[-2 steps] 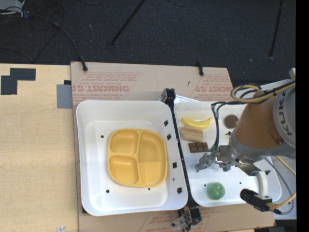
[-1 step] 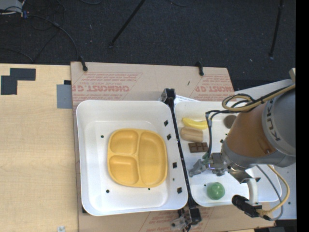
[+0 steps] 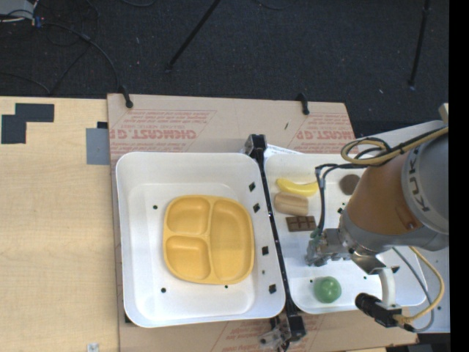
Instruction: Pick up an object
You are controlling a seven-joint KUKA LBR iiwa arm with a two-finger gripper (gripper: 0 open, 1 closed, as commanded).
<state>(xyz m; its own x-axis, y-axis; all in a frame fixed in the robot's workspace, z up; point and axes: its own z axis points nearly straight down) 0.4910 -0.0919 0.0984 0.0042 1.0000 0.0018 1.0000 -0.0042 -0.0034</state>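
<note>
The gripper point(image 3: 318, 254) hangs low in the right bin point(image 3: 294, 290), at about the centre of that bin's visible floor, and its fingers are too small and too much hidden under the wrist to tell whether they are spread or closed; nothing can be seen between them. The arm point(image 3: 392, 196) comes in from three o'clock, with its orange band just above the wrist and covering much of the bin's right half. A green ball point(image 3: 327, 290) lies on the bin floor at about five o'clock from the gripper, near it but apart. A dark brown block point(image 3: 300, 224) lies at about eleven o'clock from the gripper, near it as well. Just beyond the block, at eleven o'clock again, lies a tan roll-shaped piece point(image 3: 291, 204), and touching or nearly touching its far side is a yellow banana point(image 3: 297, 188). A small brown round thing point(image 3: 350, 184) shows at one o'clock from the gripper, partly behind the arm and its cables. The left bin point(image 3: 135, 233), at nine o'clock from the gripper, holds a yellow divided plate point(image 3: 209, 239) lying flat near its middle. Both bins rest on a sheet of cardboard point(image 3: 183, 127) on the bench.
</note>
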